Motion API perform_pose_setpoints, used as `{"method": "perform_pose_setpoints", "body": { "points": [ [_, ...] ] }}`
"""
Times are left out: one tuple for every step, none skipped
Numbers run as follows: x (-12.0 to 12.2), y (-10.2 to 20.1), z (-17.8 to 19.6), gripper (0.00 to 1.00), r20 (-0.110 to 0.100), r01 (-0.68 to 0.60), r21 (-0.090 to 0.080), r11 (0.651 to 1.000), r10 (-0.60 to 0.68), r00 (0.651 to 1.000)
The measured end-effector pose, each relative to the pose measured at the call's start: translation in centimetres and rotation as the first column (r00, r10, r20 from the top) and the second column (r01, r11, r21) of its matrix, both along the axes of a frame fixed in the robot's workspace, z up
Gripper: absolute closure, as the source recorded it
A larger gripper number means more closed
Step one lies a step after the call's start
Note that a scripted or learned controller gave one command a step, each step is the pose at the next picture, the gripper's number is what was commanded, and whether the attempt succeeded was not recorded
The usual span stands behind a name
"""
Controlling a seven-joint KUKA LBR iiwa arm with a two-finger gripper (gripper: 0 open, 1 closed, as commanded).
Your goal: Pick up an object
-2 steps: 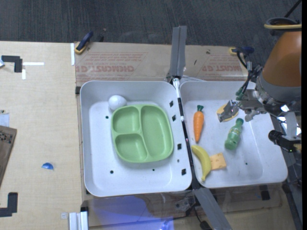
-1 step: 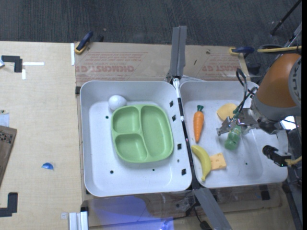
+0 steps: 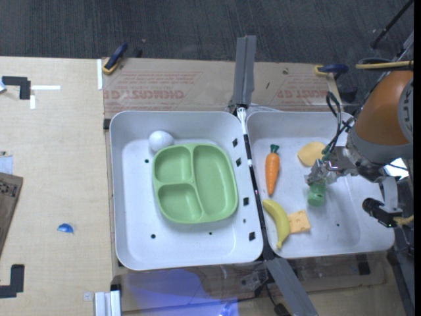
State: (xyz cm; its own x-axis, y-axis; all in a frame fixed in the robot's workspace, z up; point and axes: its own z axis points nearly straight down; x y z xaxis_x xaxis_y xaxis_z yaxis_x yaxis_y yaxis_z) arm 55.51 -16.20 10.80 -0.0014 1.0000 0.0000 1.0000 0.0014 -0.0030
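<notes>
Reaching in from the right, the grey arm with its orange band [image 3: 388,107] lowers its hand [image 3: 318,176] over the right bin [image 3: 368,232], directly above a small green object [image 3: 316,195]. Whether the hand is released or clenched cannot be told; the metal parts blur together, and the green object sits just under them, possibly touching.

That object looks smooth and blocky, like glossy plastic. Beside it to the left lies a carrot [image 3: 272,168], orange and tapered with a green top, lengthwise near the bin's left wall. A curved yellow banana [image 3: 279,220] lies below it, touching a flat yellow-orange wedge [image 3: 300,222] with a pitted face like cheese. A rounded pale-yellow lump [image 3: 310,153] rests just above the hand.

The left bin [image 3: 128,196] holds a matte green plate [image 3: 195,182] with three compartments, and a small white ball [image 3: 160,139] touches its upper left rim.

Both bins are shallow, white and smooth, with a few dark holes. They rest on brown cardboard [image 3: 171,85] with red printing, over a pale wooden tabletop [image 3: 52,170]. Dark carpet [image 3: 164,12] lies beyond. A blue clip [image 3: 116,56] sits at the cardboard's corner, and a blue scrap [image 3: 64,228] on the wood.
</notes>
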Motion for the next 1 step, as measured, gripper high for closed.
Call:
{"method": "perform_pose_setpoints", "body": {
  "points": [
    [3.0, 4.63, 9.53, 1.0, 0.001, 0.081, -0.001, 0.997, -0.081, 0.997]
  ]
}}
